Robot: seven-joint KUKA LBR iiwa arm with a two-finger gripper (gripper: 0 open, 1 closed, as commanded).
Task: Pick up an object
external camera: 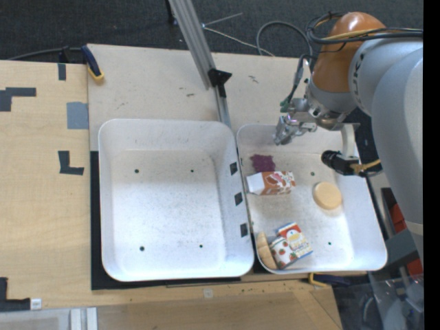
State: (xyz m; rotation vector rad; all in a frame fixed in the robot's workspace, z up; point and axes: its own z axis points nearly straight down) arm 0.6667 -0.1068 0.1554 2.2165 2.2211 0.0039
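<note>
The tool (284,136) is hanging over the far edge of the right bin (364,253), and whether it is released or clenched cannot be told from this slant; nothing is showing in its grip. Below it a small purple object (262,162) is lying on the bin floor, with a red-and-white carton (273,182) just beside it, nearer the camera. A round tan piece (328,196) is sitting to the right, apart from both. A second carton (291,244) is resting near the front wall, touching what is probably a bread-like item (265,251). The left bin (110,205) is sitting alongside on the counter (41,205).
</note>
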